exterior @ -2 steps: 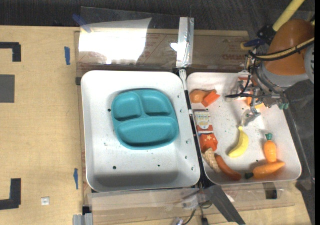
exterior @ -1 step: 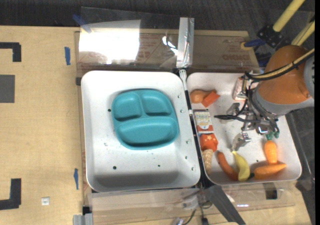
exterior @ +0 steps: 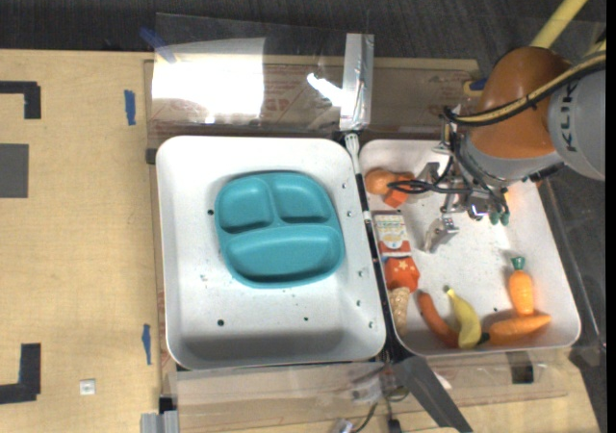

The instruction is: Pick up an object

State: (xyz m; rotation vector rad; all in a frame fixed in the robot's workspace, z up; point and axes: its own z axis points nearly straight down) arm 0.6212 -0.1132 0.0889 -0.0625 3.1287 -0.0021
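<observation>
Camera view, pincer (exterior: 441, 235) fingers blurred, arm (exterior: 525, 114) cropped

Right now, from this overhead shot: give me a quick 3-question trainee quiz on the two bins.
1. True or false: the teal tray lies in the left bin.
2. Which lies nearest the banana? A) the carrot B) the packet C) the teal tray
3. Fill in: the gripper hangs over the ___ bin.

Key: 1 true. 2 A. 3 right; it is above the right bin, near its upper middle.
</observation>
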